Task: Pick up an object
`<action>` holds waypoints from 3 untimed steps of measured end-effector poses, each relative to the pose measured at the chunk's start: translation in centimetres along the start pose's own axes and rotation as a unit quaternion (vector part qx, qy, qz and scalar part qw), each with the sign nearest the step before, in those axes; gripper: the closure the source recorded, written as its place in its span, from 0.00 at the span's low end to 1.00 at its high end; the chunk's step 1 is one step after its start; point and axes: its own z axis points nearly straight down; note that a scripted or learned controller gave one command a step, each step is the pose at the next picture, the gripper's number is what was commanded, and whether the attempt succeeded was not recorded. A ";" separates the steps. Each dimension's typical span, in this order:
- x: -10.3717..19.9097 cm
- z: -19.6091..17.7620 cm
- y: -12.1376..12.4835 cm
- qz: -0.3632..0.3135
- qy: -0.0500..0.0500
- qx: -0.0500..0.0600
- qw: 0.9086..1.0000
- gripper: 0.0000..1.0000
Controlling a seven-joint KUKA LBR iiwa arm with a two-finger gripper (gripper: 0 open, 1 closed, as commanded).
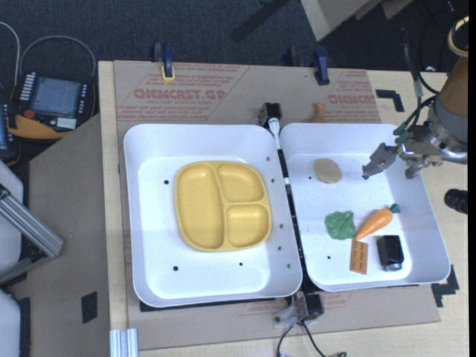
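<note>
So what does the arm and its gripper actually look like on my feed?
The arm comes in from the right as a rounded grey body with an orange band above the wrist. Dark cables run along its near side, with a small green patch where they meet the wrist. The gripper is grey metal, with two slim fingers spread apart from each other.

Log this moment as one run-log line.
gripper: open, above right bin, holding nothing | cookie nearest | carrot, green piece untouched | yellow tray in left bin
</note>
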 end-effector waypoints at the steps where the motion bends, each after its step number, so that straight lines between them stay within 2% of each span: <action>1: 0.0 -0.7 0.2 -0.002 -0.001 -0.007 1.000 0.00; 3: 0.3 8.9 1.6 -0.002 0.000 -0.003 1.000 0.00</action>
